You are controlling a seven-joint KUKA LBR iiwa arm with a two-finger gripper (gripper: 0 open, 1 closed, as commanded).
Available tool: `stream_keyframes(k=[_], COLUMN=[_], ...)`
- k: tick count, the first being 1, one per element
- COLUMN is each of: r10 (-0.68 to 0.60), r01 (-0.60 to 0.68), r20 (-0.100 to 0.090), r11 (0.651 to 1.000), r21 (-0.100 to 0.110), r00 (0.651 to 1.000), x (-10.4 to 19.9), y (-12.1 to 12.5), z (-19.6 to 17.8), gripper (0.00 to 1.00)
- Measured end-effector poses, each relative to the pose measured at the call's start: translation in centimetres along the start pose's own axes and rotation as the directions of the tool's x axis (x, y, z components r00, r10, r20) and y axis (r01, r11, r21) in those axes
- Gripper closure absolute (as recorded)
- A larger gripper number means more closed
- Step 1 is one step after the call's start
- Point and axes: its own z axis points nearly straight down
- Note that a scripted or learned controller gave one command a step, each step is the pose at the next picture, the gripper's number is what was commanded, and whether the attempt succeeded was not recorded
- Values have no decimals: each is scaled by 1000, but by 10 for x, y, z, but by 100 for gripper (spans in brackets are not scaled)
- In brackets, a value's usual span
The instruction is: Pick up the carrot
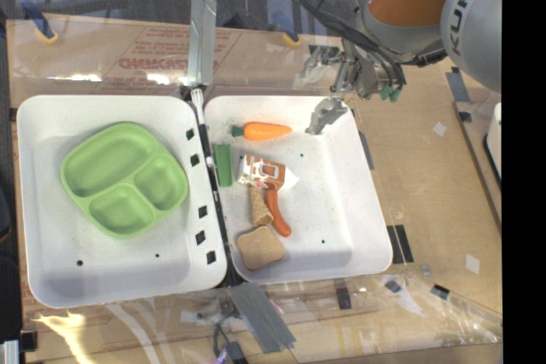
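i'm at the approach step here: the carrot [267, 131] is not yet picked up, and the gripper [327, 116] hangs over the far right part of the right bin [358, 209], close to its back wall. i can make out one grey finger slanting down toward the bin floor, but from this high slanted view i cannot tell whether the jaws stand wide or narrow, and nothing shows between them.

the carrot lies on the floor of the right bin near its far edge, lengthwise across the view, green tip toward 9 o'clock and orange body toward 3. from the gripper it sits at roughly 9 o'clock, near but apart, with bare white floor between them.

my judgement for the next move: shift toward 9 o'clock until centred over the orange body, turn the wrist so the fingers straddle it across its width, then descend. the carrot is round and may roll away if one finger lands first.

at 6 o'clock from the carrot lie a wrapper [258, 174], a green stick [223, 164] and a piece of bread [259, 249]. the green plate [124, 177] sits in the left bin [51, 268].
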Motion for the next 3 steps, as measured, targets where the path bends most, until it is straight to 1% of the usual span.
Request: stream_keyframes(k=[1, 2, 3], r10=[266, 259, 478], r01=[-266, -259, -478], r20=[10, 9, 3], r11=[964, 966, 878], r21=[-2, -2, -3], r00=[964, 966, 878], x=[-15, -15, 3], y=[-3, -1, 64], z=[171, 162, 87], gripper=[0, 100, 100])
